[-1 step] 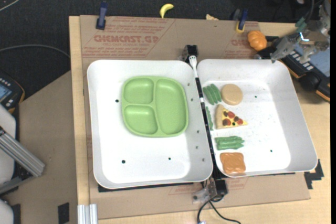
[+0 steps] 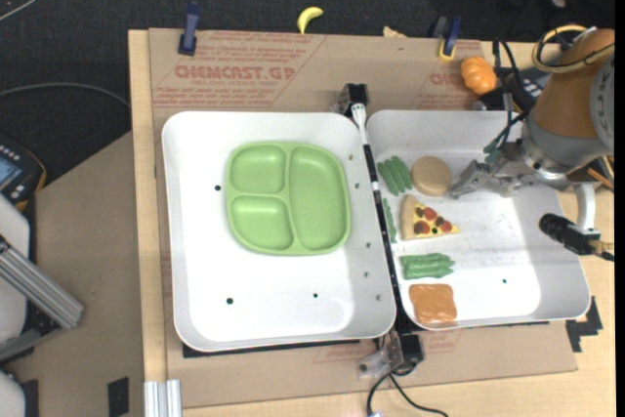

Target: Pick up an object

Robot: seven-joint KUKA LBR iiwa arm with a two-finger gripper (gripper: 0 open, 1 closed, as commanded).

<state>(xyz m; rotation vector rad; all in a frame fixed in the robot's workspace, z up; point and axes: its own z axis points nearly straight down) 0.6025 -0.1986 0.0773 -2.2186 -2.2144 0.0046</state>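
Right now the gripper (image 2: 467,183) hangs low in the right bin (image 2: 527,293), its two metal fingers spread apart and nothing between them, the tips pointing toward the round tan bun (image 2: 431,175) that lies just beside them to the view's left. That bun looks like the nearest candidate for the pick, so the step in hand is, by my reading, the final approach and closing. Around it lie a pizza slice (image 2: 427,221) just below, a dark green bean pod (image 2: 395,176) against the bin's left wall, a second green pod (image 2: 428,264) lower down, and an orange piece of toast (image 2: 433,302) near the bottom corner. To do this well, the fingers should straddle the bun across its middle, one on each side, and descend until they reach its lower half before closing; a domed, smooth toy will likely squirt out if pinched near the top. Keeping the approach clear of the pizza slice and the pod matters, since a nudged neighbour could push the bun away. The left bin (image 2: 195,239) bears a green divided plate (image 2: 289,198), well apart from the work.
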